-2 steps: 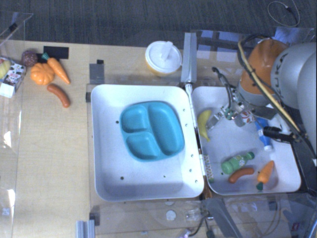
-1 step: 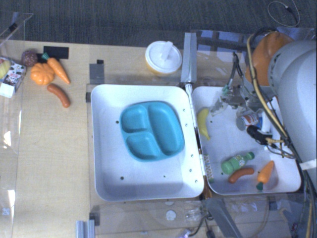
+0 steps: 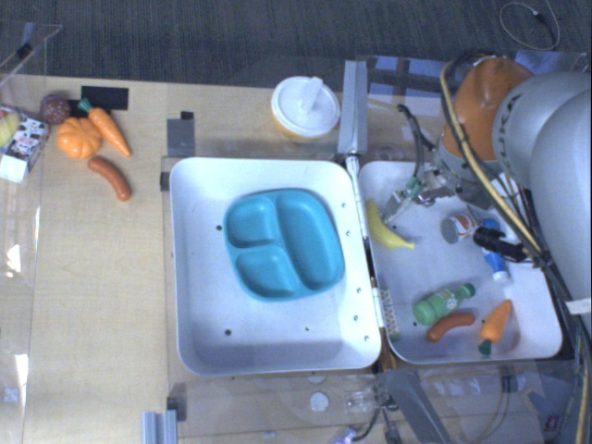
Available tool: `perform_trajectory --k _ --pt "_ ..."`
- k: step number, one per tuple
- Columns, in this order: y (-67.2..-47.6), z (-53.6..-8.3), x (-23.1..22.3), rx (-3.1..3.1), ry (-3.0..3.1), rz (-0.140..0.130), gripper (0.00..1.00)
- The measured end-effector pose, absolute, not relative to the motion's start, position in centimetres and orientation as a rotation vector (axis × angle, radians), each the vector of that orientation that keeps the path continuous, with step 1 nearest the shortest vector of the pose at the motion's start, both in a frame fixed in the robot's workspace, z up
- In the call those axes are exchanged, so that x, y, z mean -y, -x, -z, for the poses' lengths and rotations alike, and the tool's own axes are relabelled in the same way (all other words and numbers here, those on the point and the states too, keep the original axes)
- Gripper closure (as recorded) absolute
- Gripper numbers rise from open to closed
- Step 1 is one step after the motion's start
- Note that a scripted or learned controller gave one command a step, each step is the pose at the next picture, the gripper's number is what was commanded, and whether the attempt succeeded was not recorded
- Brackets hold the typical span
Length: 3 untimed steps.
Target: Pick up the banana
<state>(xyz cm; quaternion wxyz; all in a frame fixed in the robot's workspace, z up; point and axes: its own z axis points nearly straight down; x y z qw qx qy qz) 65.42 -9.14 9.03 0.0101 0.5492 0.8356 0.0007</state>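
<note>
Right bin, near edge (image 3: 546, 345): green bottle (image 3: 442, 303) lying on its side; red sausage (image 3: 450, 325) just beside it, nearer the rim; toy carrot (image 3: 496, 325) to their right.
Left bin (image 3: 199, 322): blue three-compartment tray (image 3: 282, 243) lies flat near its middle.
Right bin, middle: small capped item (image 3: 458, 227) and a blue-and-white item (image 3: 496, 259), too blurred to name.
Banana (image 3: 383, 229): in the right bin, lying flat along its left wall, well apart from the bottle.
Gripper (image 3: 405, 198): just above the banana's far end, fingers angled down-left with a narrow gap, nothing seen between them; contact with the banana cannot be told.
Arm (image 3: 546, 146): grey, orange band, cables trailing, over the right bin's far right corner.
Bench, left side (image 3: 83, 276): sausage (image 3: 110, 178), carrot (image 3: 110, 130), small pumpkin (image 3: 78, 138), dark round fruit (image 3: 55, 109).
Far edge: white lidded cup (image 3: 305, 106), between the bins' far corners.
</note>
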Motion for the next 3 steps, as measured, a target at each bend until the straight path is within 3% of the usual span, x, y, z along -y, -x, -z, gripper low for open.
perform_trajectory --k 1,2,3 --pt "-59.7 -9.0 9.4 -2.502 -1.872 -0.007 0.0" --pt "-66.9 -8.8 9.6 -2.563 -1.814 0.013 0.0" --pt "-66.4 -8.8 11.1 -2.954 -1.113 0.039 0.0"
